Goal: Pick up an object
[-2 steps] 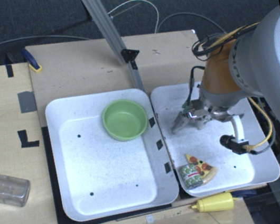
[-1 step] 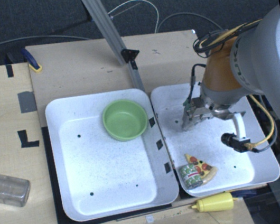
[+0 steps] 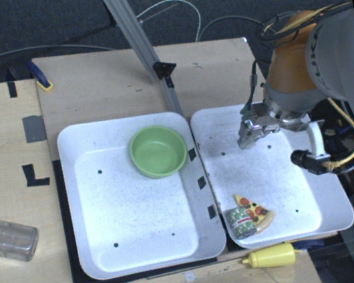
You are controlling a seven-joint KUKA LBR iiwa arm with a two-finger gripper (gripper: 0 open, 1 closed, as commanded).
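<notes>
White left bin [image 3: 93, 206], centre frame, contains a green bowl [image 3: 158, 150] at its upper right. Right bin [image 3: 325, 213] contains a pizza-slice toy [image 3: 248, 215] at its lower left corner; no legible writing. Gripper [image 3: 250, 132] sits over the right bin's upper area, nothing between its fingers; whether they are parted cannot be told. Yellow bottle [image 3: 272, 257] lies below the right bin.

The arm [image 3: 332, 42] is grey with an orange band [image 3: 292, 66] above a metal wrist; yellow and black cables [image 3: 343, 159] loop beside it.
</notes>
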